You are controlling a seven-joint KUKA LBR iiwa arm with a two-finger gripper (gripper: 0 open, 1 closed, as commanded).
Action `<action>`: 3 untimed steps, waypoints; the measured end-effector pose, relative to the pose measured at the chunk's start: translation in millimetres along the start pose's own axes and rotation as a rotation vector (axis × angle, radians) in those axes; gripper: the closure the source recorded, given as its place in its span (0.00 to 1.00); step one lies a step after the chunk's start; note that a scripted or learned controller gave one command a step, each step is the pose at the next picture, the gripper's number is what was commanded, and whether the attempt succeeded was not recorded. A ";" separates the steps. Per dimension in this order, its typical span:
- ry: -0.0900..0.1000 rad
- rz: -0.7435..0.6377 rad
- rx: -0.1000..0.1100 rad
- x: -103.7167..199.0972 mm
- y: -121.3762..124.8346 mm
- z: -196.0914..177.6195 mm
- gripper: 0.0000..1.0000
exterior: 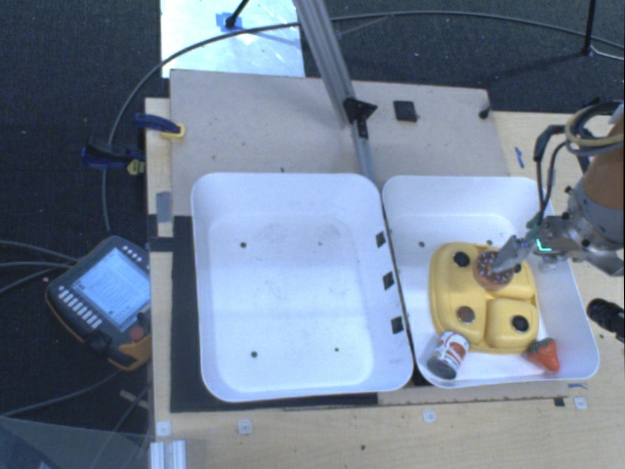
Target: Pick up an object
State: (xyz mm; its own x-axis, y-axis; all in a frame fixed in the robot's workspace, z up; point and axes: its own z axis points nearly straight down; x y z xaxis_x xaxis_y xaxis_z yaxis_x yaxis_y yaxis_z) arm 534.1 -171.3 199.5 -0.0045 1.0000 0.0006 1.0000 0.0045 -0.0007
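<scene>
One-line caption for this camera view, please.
Arm's gripper sits over a brown ring on a yellow tray in the right bin, near a small shoe and a strawberry.

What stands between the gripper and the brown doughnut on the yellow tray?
Nothing visible does. The gripper is already down at the brown doughnut, which lies on the yellow tray in the right bin. The small shoe and strawberry lie off to the side.
</scene>
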 end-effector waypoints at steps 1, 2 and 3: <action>0.000 0.000 -0.002 0.0 0.6 -0.7 0.00; 0.000 0.001 0.002 8.1 2.9 58.5 0.00; -0.004 -0.001 -0.012 7.1 6.6 70.8 0.00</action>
State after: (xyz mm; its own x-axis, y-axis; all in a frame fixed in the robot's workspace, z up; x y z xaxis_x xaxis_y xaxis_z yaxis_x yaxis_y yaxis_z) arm 540.6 -164.2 128.7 -0.0052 1.0000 -0.0031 0.9999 0.0052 0.0112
